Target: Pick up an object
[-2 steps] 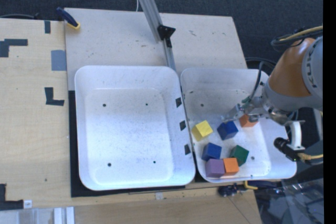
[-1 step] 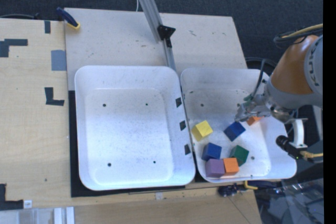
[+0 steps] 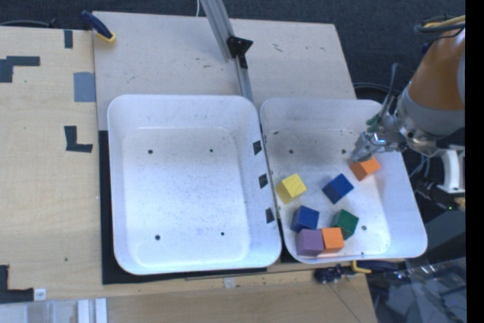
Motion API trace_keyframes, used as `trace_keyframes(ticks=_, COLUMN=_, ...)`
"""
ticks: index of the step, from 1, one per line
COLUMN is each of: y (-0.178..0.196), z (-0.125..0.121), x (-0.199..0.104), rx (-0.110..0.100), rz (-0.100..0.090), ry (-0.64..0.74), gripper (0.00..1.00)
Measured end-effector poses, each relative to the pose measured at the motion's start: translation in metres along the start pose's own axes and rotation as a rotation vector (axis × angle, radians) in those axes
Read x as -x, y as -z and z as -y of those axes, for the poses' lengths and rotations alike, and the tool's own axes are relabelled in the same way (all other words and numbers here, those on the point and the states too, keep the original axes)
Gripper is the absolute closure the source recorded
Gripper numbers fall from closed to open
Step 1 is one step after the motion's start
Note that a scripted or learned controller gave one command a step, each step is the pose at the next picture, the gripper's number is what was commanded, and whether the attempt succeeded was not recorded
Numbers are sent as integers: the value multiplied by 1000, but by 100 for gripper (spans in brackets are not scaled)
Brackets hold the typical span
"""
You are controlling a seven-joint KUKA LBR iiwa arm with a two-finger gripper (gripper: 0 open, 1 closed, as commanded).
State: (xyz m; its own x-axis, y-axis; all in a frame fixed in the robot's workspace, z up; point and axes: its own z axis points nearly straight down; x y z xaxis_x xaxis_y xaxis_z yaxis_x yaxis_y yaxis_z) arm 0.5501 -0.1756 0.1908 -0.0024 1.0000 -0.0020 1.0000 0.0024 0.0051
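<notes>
**Inspection: arm over the right bin, grasp on an orange block unconfirmed**

We start with the bench (image 3: 189,57), which carries two shallow white bins side by side. The left bin (image 3: 121,125) holds no blocks that we can see. The right bin (image 3: 397,227) holds all the candidate objects.

The arm (image 3: 439,87) enters from the right, its orange band above the grey wrist, the wrist angled down and to the left toward the bin's right-hand part. The gripper (image 3: 368,151) sits low at that spot, directly over or against an orange block (image 3: 365,168) lying near the right wall, tilted on its corner.

The remaining blocks lie well apart from the gripper: a blue block (image 3: 337,187) near the middle, a yellow block (image 3: 292,187) to its left, and a tight cluster at the front made of a second blue block (image 3: 305,218), a green block (image 3: 346,222), a purple block (image 3: 309,241) and a second orange block (image 3: 333,238).

We judge the step in hand to be the descent or closing on the first orange block. The metal at the tip is too small and blurred; we cannot tell whether the fingers are spread or pressed together, nor whether the block sits between them.

The next move, in our judgement, calls for a firm closure on opposite faces of that tilted block, then a straight lift clear of the bin wall. The tilt may let it slip.
</notes>
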Motion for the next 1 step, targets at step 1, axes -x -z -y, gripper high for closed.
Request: trace_keyframes(ticks=1, y=56, z=-9, x=-7, rx=0, rz=-1, ry=1, gripper=100)
